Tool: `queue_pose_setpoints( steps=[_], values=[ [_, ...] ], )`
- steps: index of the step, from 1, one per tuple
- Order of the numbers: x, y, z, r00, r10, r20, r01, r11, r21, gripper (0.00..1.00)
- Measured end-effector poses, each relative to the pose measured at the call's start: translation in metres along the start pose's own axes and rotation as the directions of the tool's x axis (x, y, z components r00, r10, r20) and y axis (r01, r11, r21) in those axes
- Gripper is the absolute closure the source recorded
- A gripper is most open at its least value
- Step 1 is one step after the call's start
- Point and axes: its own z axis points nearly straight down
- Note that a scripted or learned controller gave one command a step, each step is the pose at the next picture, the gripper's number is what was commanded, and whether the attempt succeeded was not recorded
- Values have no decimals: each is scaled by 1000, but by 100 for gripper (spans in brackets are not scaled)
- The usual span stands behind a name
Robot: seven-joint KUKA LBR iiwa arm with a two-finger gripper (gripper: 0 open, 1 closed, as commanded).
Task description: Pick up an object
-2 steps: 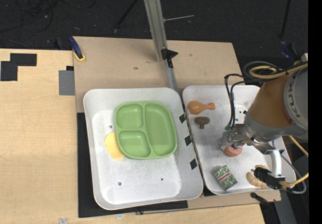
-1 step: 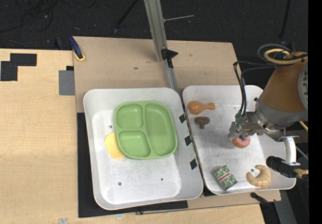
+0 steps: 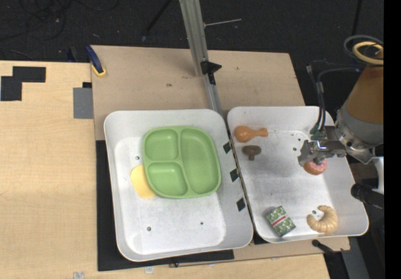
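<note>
Camera view: claw [image 3: 315, 153] sits low in the right bin [image 3: 276, 209], right side, directly over a red round object [image 3: 315, 167] that pokes out just on its near side, touching or almost. Grip state: cannot tell. No clear long axis on the object. Arm [image 3: 366, 105] enters from the right, wrist pointing down, orange band above.

Small round red object [image 3: 315, 167] lies in right bin [image 3: 276, 221].
</note>
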Motion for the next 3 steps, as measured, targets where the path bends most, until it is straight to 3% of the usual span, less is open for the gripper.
queue_pose_setpoints(
  steps=[1,3],
  values=[
    [-1,1,-21,1000,-1,-1,1,1000,3,100],
    [108,27,-32,1000,-6,-3,6,1000,5,100]
  ],
)
